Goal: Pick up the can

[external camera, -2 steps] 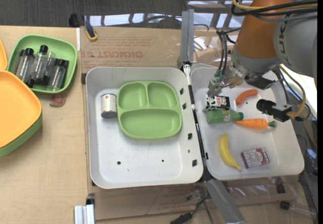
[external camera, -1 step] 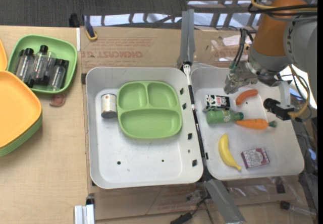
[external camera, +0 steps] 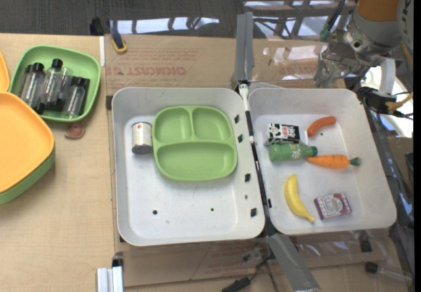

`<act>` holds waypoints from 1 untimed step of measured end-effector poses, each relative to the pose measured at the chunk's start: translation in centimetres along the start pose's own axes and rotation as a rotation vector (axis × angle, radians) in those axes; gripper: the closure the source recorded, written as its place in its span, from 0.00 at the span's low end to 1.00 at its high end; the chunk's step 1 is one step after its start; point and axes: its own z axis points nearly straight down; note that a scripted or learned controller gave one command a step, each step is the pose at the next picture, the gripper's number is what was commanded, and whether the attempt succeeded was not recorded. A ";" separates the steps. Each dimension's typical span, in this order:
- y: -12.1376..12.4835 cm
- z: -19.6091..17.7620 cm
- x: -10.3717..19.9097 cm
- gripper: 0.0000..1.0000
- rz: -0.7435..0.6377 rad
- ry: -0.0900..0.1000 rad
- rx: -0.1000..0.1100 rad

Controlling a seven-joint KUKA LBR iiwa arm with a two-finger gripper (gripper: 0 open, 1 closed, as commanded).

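I see the can (external camera: pixel 141 137), a small metallic cylinder lying on its side in the left bin (external camera: pixel 131 218), touching the left edge of a smooth green 3-compartment plate (external camera: pixel 195 141). The end effector (external camera: pixel 342 54) hangs beyond the far edge of the right bin (external camera: pixel 375 212), well apart from the can; I cannot tell its state. That bin holds a curved yellow banana (external camera: pixel 298 198) and a tapered orange carrot (external camera: pixel 331 161).
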 end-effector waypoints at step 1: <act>0.0 -0.8 0.0 1.00 -0.004 -0.003 0.002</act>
